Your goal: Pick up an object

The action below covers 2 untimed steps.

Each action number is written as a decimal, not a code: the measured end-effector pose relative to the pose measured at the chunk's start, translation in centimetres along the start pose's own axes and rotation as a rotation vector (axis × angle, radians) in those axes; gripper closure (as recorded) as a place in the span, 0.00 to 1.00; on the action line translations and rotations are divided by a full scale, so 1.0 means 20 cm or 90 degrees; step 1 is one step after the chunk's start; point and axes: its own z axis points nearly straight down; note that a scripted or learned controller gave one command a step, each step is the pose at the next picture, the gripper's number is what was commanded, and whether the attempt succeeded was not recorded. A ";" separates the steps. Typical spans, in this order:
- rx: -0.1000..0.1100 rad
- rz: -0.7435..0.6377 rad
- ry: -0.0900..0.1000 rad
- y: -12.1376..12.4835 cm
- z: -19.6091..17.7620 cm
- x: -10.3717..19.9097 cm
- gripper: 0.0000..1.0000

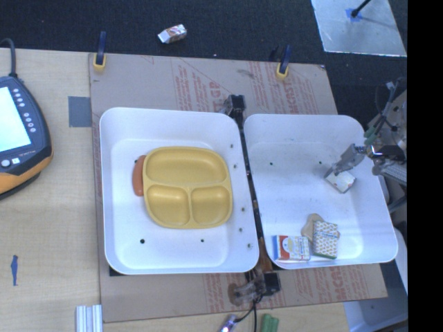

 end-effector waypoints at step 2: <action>0.002 -0.002 0.000 -0.10 0.80 0.16 0.00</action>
